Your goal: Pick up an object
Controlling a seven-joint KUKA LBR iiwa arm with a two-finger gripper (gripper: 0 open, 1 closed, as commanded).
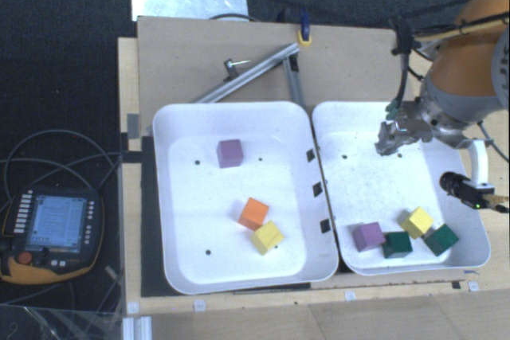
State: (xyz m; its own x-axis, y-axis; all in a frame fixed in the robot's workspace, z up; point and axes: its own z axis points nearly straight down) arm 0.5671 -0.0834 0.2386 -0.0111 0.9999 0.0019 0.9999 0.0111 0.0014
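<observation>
My gripper (388,141) hangs over the upper middle of the right bin (351,123), and I see no object between its fingers. Below it, along the bin's front edge, lie a purple cube (368,235), a dark green cube (396,244), a yellow cube (417,221) and another green cube (441,239), packed close together. The left bin (175,171) holds a purple cube (229,153) near its back, and an orange cube (253,212) touching a yellow cube (268,236) near its front.
A metal rod (247,72) lies slanted on the cardboard behind the bins. A teach pendant (49,231) sits on the floor at the left. The arm's orange band (470,60) is above the right bin's far corner.
</observation>
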